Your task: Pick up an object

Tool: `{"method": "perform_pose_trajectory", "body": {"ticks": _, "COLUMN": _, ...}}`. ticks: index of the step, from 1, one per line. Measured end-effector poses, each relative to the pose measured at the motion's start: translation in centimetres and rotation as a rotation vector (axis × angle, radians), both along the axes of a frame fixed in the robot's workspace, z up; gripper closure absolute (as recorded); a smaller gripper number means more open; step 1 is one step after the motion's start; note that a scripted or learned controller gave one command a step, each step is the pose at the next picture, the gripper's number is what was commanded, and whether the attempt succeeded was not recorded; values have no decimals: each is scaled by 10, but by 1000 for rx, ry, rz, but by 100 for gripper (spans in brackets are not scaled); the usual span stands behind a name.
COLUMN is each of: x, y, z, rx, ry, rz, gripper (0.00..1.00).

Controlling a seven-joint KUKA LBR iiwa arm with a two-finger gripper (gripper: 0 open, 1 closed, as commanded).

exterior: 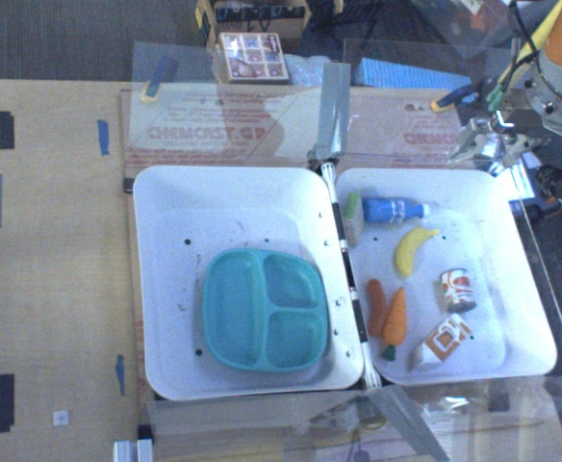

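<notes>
Camera view: we see the gripper [483,145] parked up at the far right corner of the right bin [522,258], over or just past its far rim, hard to say which. We cannot tell how its jaws stand; the metal there is a blur, and nothing shows between them.

All candidates lie in the right bin, toward the near side and left of the gripper as the view shows it. Nearest is the blue bottle [393,210], lying on its side, long axis running left-right, cap end pointing right toward the arm. Just beside it, nearer the camera, is the banana [412,249], curved, axis slanting from upper right to lower left. The small can [457,290] sits further down, then the carton [442,341] close to the near rim. Two carrots [389,315] lie side by side by the divider, axes roughly near-far.

The left bin [166,210] holds a teal divided tray [264,310], well apart from the gripper.

We judge the bottle the shortest reach: move left and toward the near side, then close across its narrow width, so the jaws span near-far.
</notes>
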State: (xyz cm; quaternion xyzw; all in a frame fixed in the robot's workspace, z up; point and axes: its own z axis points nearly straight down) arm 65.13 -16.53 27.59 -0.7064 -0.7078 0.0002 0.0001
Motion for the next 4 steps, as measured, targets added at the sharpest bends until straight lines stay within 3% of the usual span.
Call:
{"method": "perform_pose_trajectory", "body": {"ticks": 1, "x": 16, "y": 70, "z": -128, "rx": 0, "ry": 0, "rz": -99, "gripper": 0}}
{"method": "perform_pose_trajectory", "body": {"ticks": 2, "x": 2, "y": 65, "z": -165, "rx": 6, "ry": -23, "rz": 7, "gripper": 0}}
{"method": "perform_pose_trajectory", "body": {"ticks": 3, "x": -28, "y": 33, "z": -189, "rx": 1, "ry": -3, "rz": 85, "gripper": 0}}
{"method": "perform_pose_trajectory", "body": {"ticks": 4, "x": -60, "y": 58, "z": -188, "rx": 1, "ry": -6, "rz": 105, "gripper": 0}}
